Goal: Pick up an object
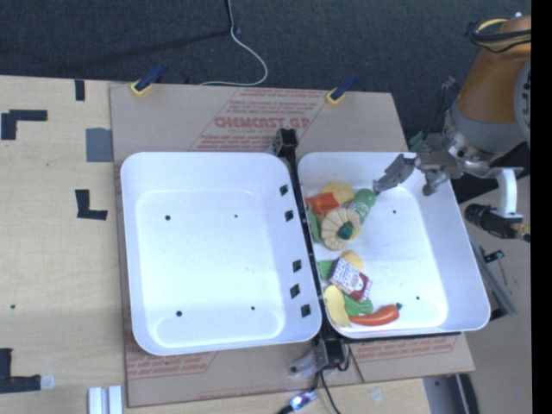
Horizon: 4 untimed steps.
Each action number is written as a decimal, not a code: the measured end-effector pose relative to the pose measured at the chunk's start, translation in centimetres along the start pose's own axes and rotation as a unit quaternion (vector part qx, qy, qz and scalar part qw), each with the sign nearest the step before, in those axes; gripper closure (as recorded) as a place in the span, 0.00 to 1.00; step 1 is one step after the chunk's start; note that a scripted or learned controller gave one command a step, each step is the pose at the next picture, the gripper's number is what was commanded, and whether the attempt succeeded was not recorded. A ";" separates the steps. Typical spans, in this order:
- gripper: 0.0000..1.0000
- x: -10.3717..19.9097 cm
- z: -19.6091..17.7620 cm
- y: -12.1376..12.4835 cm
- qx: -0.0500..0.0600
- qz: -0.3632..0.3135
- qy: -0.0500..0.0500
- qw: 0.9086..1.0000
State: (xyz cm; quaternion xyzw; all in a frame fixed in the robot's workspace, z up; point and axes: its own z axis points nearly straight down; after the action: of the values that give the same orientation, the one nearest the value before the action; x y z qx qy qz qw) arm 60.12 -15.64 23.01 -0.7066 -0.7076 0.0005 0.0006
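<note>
Nothing is lifted yet: the gripper [405, 178] hangs at two o'clock of the right bin [431, 257], fingers seemingly apart and empty, toy food [341, 224] untouched.

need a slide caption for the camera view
Gripper poised over toy food piled at the right bin's left side.

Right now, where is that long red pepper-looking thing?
The red pepper lies in the right bin, at its near edge, just below a green toy and beside a yellow one.
</note>
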 end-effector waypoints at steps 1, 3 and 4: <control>0.00 5.9 7.4 -7.6 0.007 -0.001 0.003 1.000; 0.00 2.3 14.5 1.3 -0.002 -0.002 -0.001 1.000; 1.00 2.2 13.5 1.1 -0.001 -0.001 0.000 1.000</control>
State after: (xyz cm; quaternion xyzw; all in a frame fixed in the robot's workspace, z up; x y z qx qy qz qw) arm 61.16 -13.48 9.55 -0.7059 -0.7083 -0.0006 -0.0004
